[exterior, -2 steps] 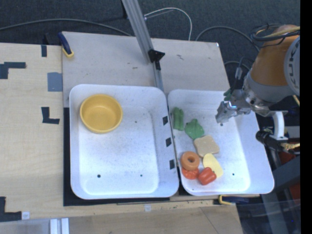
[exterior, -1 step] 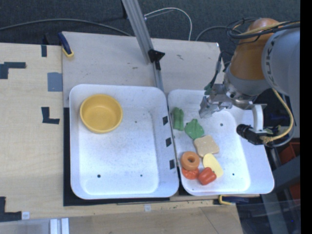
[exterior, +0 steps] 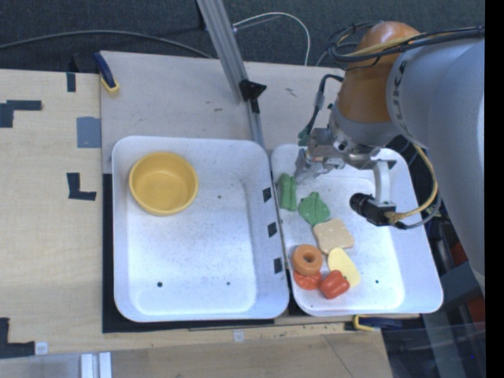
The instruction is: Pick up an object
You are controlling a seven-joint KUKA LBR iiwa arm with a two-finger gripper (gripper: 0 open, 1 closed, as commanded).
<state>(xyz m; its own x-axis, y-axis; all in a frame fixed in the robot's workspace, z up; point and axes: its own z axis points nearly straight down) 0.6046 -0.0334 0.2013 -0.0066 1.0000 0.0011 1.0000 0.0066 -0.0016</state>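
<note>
You are looking down on two shallow white plastic bins set side by side, and the right bin (exterior: 409,286) serves best as your landmark. Every small item lies inside it, toward its left half. At that bin's upper left, just inside the wall it shares with the left bin (exterior: 197,290), sits a long green pod-shaped toy (exterior: 287,191). Just right of the pod is a leafy green toy piece (exterior: 313,209). Below the leaf, nearer the bin's middle, lies a tan slice of toy bread (exterior: 333,234). Below the bread, a pale yellow oval piece (exterior: 344,265) rests against a red toy pepper (exterior: 334,284), and left of both, close to the shared wall, is an orange ring-shaped toy doughnut (exterior: 306,258).

The grey two-finger gripper (exterior: 307,166) hangs over the upper left corner of the right bin, directly above the pod and leaf and close to them. You can see nothing between its fingers, but whether it is spread or closed cannot be told from this angle.

Outside the landmark, a round yellow plastic bowl (exterior: 163,183) stands in the upper left part of the left bin, well apart from everything in the right bin.
</note>
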